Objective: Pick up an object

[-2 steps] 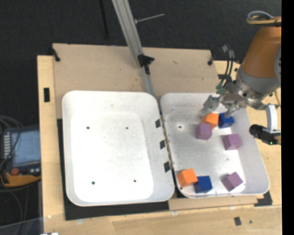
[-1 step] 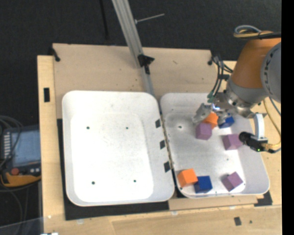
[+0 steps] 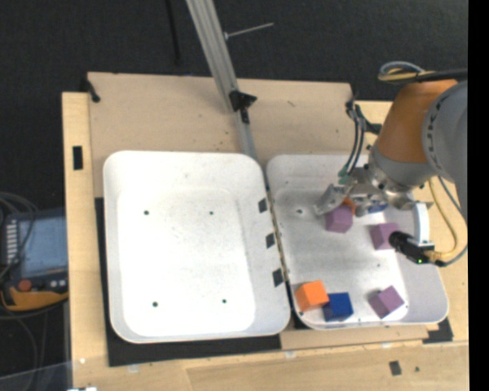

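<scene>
Gripper (image 3: 340,204) low in right bin (image 3: 310,177), finger state indeterminate, purple cube (image 3: 339,220) directly beneath, squarish, no distinct long axis, edges slightly skewed to bin walls

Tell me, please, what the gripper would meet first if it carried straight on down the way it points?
Probably the purple block right under the gripper, in the right bin. Depth is unclear from this view, so it may already be touching.

I see dark carpeted floor (image 3: 81,23) around the pale wooden bench (image 3: 171,112). A slanted metal rail (image 3: 216,47) rises past its far edge. Off its left edge, a handheld control pendant (image 3: 33,255) lies among black cables (image 3: 8,340).
</scene>
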### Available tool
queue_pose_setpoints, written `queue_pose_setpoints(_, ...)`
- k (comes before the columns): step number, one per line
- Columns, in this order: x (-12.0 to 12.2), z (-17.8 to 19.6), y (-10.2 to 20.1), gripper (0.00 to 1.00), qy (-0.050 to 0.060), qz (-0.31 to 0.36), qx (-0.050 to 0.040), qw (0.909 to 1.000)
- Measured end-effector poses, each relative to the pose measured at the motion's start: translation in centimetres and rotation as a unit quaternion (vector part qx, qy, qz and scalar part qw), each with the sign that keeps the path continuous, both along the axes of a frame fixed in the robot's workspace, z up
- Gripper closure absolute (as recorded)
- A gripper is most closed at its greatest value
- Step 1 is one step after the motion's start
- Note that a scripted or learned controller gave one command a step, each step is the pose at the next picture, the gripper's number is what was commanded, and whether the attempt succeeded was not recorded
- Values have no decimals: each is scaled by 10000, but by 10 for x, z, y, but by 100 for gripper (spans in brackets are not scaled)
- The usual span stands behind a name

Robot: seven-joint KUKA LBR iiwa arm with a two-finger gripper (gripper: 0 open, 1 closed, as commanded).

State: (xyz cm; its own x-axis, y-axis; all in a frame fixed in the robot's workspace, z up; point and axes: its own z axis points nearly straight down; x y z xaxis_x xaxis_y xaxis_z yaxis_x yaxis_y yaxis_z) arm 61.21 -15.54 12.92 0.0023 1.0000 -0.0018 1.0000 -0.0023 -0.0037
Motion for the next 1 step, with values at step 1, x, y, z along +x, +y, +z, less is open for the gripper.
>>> queue_pose_setpoints(1, 2, 14, 0, 100, -37, -24, 6, 10000)
